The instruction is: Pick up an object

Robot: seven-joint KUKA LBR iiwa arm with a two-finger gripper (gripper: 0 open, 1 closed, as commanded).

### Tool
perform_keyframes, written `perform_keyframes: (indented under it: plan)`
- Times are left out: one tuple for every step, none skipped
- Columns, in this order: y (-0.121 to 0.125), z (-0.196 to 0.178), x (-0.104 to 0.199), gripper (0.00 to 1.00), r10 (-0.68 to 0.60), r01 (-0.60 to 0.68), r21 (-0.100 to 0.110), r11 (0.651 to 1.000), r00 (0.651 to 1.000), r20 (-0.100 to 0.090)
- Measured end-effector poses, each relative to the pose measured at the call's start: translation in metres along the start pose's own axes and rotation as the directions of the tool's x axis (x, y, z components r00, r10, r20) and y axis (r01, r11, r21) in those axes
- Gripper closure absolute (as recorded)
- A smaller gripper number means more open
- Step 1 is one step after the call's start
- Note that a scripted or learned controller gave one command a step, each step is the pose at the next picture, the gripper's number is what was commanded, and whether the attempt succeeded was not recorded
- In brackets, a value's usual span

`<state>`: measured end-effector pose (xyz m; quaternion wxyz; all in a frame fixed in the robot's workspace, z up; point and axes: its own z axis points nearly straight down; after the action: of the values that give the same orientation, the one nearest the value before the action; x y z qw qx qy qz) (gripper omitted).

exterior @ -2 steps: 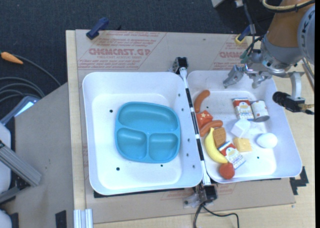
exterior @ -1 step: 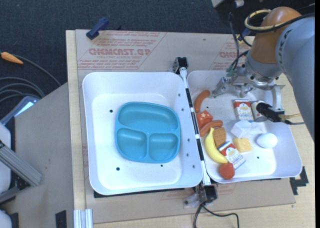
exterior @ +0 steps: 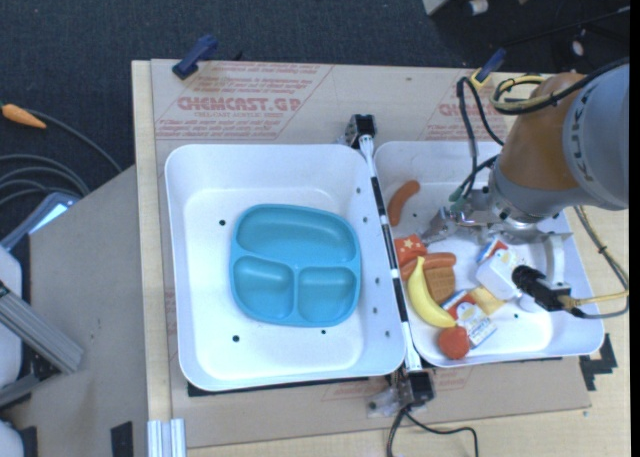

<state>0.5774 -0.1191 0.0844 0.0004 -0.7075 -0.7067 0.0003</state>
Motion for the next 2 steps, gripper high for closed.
perform_keyframes:
  plan:
    - [-0.040, -0.001, 0.005, 0.00, 0.002, -0.002, -0.004, 1.000, 1.000, 0.005]
    - [-0.081, 0.000, -0.003, 0.00, 0.000, 0.000, 0.000, 1.000, 1.000, 0.000]
